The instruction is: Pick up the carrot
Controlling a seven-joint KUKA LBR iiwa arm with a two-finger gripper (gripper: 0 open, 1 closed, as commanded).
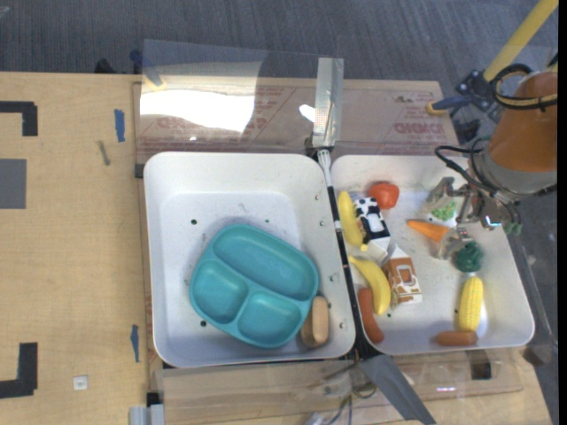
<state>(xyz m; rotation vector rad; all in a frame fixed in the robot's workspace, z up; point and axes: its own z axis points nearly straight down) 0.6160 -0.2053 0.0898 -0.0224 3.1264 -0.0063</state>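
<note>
Up at the right bin's far right side, the gripper (462,209) hangs low over the bin floor, a tangle of grey metal and dark cables under the arm's orange band (524,140); whether it is spread or closed I cannot tell from this slant. The carrot (427,230) lies just left of and slightly below the claw, a small orange wedge tapering to a point on its left, flat on the white floor; nothing shows it gripped. Just below the claw sits a dark green knobbly broccoli (467,257), and below that a yellow corn cob (470,301) with a ribbed surface. Farther left lie a round red tomato (384,194), a black-and-white cow toy (369,217), two smooth curved bananas (376,282), and a small printed carton (403,281). The right bin (521,319) is shallow glossy white plastic. The left bin (168,264) holds a teal compartment plate (254,283) with a tan bread roll (315,320) beside it.
</note>
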